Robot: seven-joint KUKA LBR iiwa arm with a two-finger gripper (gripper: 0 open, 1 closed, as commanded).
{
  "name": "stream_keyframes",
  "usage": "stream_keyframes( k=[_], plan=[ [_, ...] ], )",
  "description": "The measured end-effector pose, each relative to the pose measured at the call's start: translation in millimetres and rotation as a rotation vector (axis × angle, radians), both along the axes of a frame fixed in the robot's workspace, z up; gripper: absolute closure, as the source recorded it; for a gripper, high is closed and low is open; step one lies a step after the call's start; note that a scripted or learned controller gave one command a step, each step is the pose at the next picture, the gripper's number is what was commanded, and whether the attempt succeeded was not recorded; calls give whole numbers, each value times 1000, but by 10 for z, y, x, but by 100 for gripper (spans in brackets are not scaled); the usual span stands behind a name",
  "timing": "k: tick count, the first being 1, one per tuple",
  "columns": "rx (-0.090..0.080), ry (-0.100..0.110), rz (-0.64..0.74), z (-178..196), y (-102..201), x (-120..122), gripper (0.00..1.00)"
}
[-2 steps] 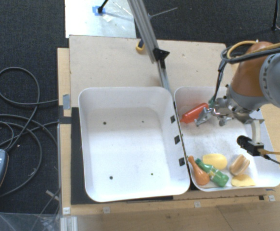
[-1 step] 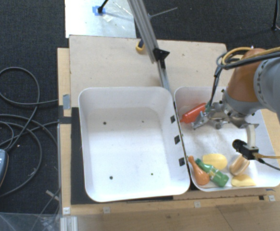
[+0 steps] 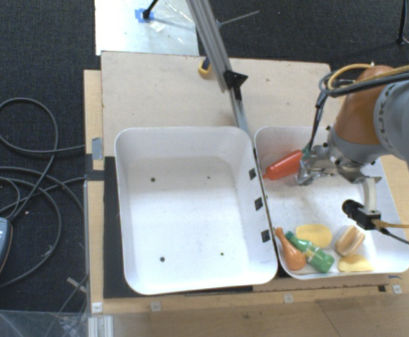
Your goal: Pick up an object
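1. Lying just left of the gripper (image 3: 307, 167), the red pepper (image 3: 283, 166) points its long axis left-to-right, tilted slightly, with its right end meeting the fingertips.
2. The fingers seem pinched on that right end, though the contact is small and partly hidden, so the hold looks shallow to me.
3. The pepper is red-orange, smooth and tapered, in the far-left part of the right bin (image 3: 387, 265).
4. Other toy foods cluster at the bin's near edge, well apart.

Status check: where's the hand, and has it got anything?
Hand over the right bin, shut on red-orange carrot-like toy, which looks lifted. Other toys clustered at bin's near edge, apart. Nothing in the way.
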State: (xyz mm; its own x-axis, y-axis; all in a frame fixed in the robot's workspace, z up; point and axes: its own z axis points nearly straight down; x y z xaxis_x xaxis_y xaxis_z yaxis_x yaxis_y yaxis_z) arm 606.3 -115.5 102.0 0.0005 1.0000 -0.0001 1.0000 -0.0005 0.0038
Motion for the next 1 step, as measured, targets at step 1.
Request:
stream_keyframes(
  k=[1],
  plan=[
    [-1, -3, 1, 541, 6, -83, 100]
  ],
)
